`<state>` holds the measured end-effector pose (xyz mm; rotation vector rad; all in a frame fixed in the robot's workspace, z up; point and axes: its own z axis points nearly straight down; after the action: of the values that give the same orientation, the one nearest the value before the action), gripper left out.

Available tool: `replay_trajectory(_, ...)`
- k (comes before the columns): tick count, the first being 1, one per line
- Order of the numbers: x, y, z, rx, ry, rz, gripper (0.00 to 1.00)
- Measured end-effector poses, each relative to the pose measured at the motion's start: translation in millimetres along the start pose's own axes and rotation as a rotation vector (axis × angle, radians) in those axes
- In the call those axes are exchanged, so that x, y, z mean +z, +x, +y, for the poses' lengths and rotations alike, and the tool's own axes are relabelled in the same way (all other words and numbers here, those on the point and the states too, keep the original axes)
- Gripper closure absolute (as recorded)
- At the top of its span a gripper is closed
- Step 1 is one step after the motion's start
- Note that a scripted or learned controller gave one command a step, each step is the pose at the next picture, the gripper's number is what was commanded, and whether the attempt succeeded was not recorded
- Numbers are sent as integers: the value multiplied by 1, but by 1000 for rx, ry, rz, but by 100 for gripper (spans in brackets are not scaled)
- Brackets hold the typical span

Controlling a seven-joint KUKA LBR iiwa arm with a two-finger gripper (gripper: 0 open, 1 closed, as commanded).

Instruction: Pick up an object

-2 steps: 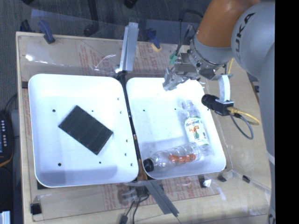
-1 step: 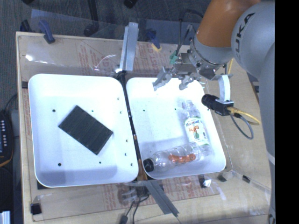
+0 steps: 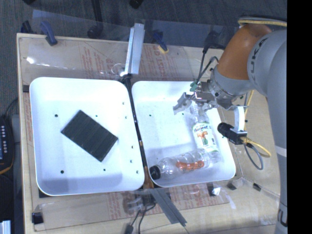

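My gripper [image 3: 191,103] hangs right of centre over the white-labelled bottle [image 3: 204,135], lined up with its neck for a grab; whether it grips anything, I cannot tell

A single fixed camera sits high above the bench [image 3: 73,201] and looks down at a slant. It takes in both white bins [image 3: 44,89] side by side, with dark floor [image 3: 195,4] along the far edge.

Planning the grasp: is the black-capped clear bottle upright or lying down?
Lying down. The clear bottle rests on its side along the right bin's near wall, cap pointing left.
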<state>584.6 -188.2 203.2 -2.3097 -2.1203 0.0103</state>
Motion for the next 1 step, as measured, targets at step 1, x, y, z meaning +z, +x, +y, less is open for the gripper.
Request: replay_trajectory(1,-4,-19,-6,-129,-2,2,0)
